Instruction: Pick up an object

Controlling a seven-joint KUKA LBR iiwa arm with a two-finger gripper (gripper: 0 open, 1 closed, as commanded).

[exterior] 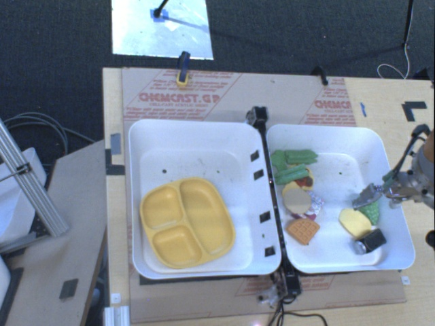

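The right bin (340, 145) holds several toy foods. Two green pods (293, 157) lie at its back left. In front of them are a round tan bun (296, 198) and a brown waffle (303, 231). A yellow piece (355, 222), a green ridged piece (372, 213) and a black-and-grey block (370, 240) sit at the right front. My gripper (367, 197) reaches in from the right edge, low over the bin. It is just above the green ridged piece and behind the yellow piece. Nothing can be seen held in it.
The left bin (197, 138) holds a yellow divided tray (186, 221). A black divider with clips (265, 182) runs between the bins. A small pink-and-white scrap (315, 202) lies beside the bun. Bare white floor spans the right bin's middle and back.
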